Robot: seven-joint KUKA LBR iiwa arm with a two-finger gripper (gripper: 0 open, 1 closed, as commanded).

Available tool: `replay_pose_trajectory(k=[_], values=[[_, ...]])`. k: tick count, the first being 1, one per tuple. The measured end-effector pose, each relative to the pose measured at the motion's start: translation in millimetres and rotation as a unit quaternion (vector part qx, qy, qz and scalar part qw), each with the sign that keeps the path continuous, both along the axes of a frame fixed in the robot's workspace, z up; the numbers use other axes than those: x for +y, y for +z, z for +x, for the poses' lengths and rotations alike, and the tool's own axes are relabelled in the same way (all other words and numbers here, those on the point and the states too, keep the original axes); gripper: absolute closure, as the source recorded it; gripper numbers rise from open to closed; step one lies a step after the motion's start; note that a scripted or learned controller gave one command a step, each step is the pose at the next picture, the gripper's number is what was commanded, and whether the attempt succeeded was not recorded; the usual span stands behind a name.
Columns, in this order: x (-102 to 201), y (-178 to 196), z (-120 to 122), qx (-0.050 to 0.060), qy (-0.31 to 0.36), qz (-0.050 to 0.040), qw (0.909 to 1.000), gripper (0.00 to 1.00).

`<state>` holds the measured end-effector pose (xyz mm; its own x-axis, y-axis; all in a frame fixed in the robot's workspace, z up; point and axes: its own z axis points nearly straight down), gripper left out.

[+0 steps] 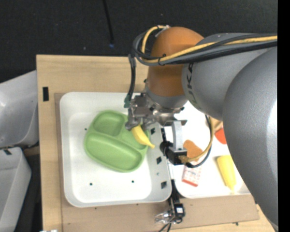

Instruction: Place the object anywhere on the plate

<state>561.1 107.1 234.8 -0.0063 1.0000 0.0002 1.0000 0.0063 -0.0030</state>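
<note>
A green divided plate (pixel 111 141) lies in the left white bin (pixel 70 178). A small yellow banana-shaped object (pixel 143 136) rests tilted on the plate's right rim, its upper end right under my gripper (pixel 136 122). The gripper hangs over the plate's right edge, touching or nearly touching the top of the yellow object. The wrist and the orange band above it hide the gripper's far side.
The right bin (pixel 203 190) holds an orange piece (pixel 194 149), a red item (pixel 221 135), a yellow corn-like object (pixel 226 171) and a white and red card (pixel 191 177). My arm covers much of that bin. The divider between the bins runs just right of the plate.
</note>
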Motion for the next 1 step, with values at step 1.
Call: replay_pose_trajectory(k=[1], values=[[-2.4,1.2,0.6,-0.001,-0.002,0.0001,1.0,0.0]])
